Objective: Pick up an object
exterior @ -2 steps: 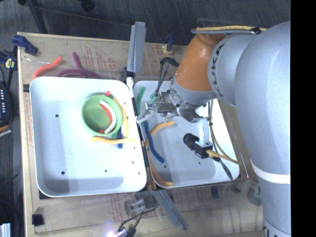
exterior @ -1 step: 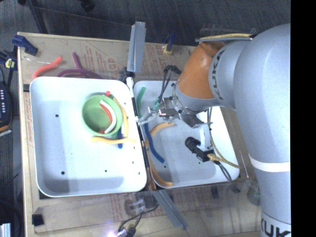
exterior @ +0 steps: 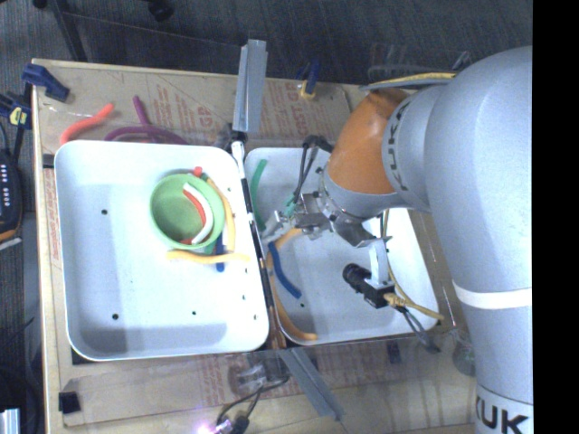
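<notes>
Two white bins sat side by side on the tabletop (exterior: 136, 80), their inner rims almost touching. The left bin (exterior: 109, 306) had wide bare floor along its near and left sides; a green bowl (exterior: 181, 211) lay toward its upper right, with a yellow strip (exterior: 204, 256) just below it near the shared edge. The right bin (exterior: 339, 319) was crowded: the grey arm (exterior: 470, 152) covered most of its upper half, the gripper (exterior: 303, 217) low over the floor by the left rim. A blue strip (exterior: 282, 277) lay just beside it, close to that rim. Whether the gripper was parted or clenched could not be told
</notes>
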`<move>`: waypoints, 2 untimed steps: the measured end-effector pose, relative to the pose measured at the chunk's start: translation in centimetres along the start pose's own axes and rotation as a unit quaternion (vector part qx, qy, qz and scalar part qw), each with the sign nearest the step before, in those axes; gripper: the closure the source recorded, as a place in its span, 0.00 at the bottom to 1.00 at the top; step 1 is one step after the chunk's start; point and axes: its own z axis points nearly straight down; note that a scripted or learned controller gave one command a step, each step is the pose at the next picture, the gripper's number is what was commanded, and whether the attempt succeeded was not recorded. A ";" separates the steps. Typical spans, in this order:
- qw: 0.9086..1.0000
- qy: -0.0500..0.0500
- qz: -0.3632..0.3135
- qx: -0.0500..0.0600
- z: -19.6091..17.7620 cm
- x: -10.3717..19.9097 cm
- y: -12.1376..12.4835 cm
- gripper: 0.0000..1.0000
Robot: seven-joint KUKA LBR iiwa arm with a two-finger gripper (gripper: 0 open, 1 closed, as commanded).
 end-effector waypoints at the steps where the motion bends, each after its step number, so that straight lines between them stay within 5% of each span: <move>1: 1.000 0.001 -0.030 -0.002 3.6 -1.8 4.1 0.00; 2: 0.999 0.002 -0.033 -0.003 2.6 -1.6 4.2 1.00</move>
